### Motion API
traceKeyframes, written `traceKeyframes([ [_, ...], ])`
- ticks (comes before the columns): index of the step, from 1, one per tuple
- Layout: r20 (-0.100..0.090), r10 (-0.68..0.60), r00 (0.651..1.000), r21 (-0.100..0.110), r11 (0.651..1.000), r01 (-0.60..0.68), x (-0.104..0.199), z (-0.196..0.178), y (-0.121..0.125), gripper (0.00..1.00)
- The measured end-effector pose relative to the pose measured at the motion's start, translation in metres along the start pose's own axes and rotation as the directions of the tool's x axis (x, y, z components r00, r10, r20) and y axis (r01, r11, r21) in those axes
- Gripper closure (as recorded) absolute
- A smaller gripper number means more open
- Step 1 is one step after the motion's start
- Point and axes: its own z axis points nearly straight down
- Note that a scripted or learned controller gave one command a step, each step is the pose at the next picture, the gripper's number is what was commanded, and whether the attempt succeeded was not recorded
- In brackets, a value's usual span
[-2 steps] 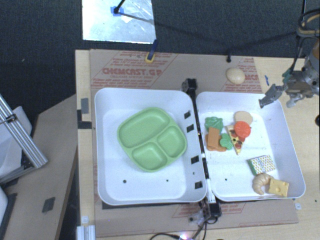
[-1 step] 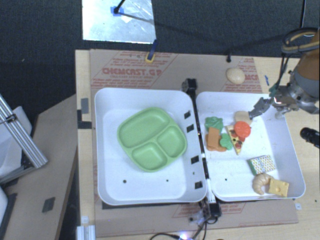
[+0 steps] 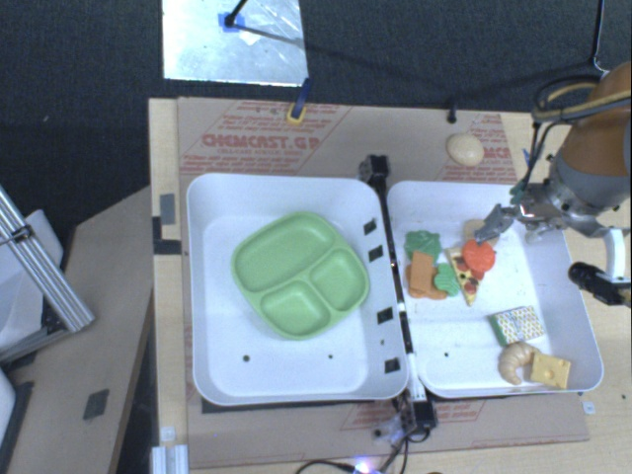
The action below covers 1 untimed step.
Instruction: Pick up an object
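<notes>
The right bin (image 3: 553, 275) holds a cluster of toy foods: a red tomato-like piece (image 3: 479, 258), a green broccoli (image 3: 422, 242), an orange piece (image 3: 425, 276) and a pizza slice (image 3: 465, 286). My gripper (image 3: 491, 227) reaches in from the right and hangs just above and left of the red piece, very close to it. Nothing is visibly held. Near the bin's front right corner lie a checkered pouch (image 3: 516, 322), a croissant (image 3: 513, 361) and a cheese wedge (image 3: 550, 368).
The left bin (image 3: 212, 354) holds a green divided plate (image 3: 299, 275). A beige egg-shaped object (image 3: 465, 148) sits on the bench behind the right bin. A black hinge strip (image 3: 390, 284) separates the bins. The arm's body (image 3: 592, 166) hangs over the right bin's far right corner.
</notes>
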Motion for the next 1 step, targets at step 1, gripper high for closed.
traceKeyframes([
  [1, 0.000, 0.002, 1.000, 0.001, 1.000, -0.002, -0.0060, 0.0439, -0.0011, 0.00],
])
